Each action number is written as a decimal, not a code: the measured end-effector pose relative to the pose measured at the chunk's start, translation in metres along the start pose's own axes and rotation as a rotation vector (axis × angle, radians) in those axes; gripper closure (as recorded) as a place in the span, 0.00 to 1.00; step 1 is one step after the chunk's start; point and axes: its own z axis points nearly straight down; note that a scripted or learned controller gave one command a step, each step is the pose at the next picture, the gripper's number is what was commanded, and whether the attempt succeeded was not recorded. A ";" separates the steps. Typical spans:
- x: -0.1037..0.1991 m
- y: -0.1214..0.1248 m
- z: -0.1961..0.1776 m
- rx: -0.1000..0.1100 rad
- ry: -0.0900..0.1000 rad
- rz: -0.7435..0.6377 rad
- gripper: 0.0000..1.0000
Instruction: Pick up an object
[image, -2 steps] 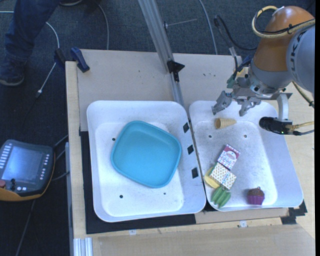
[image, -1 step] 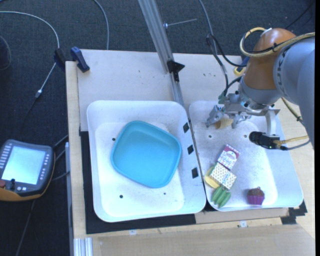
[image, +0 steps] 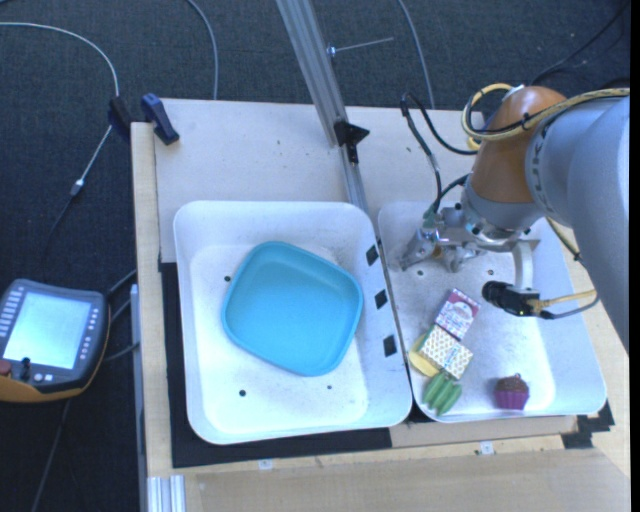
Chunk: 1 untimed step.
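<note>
Grey arm (image: 590, 150), orange wrist band (image: 510, 150), yellow cable (image: 490, 100), metallic hand (image: 440, 245)

No legible text or labels anywhere.

A teach pendant (image: 48, 338) lies left of the bench (image: 240, 140).

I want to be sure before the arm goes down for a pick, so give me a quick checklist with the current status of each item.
1. Gripper sits over the right bin: ok.
2. Gripper sits above an object: not ok; the carton, green item and purple item lie nearer the bin's front.
3. Nothing held already: cannot tell.
4. Targets separated: purple item stands apart, ok; carton and green item touch, not ok.
5. Blue plate is out of the path, in the left bin: ok.
</note>
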 end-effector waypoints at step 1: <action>0.000 0.002 -0.013 -0.006 0.000 0.000 1.00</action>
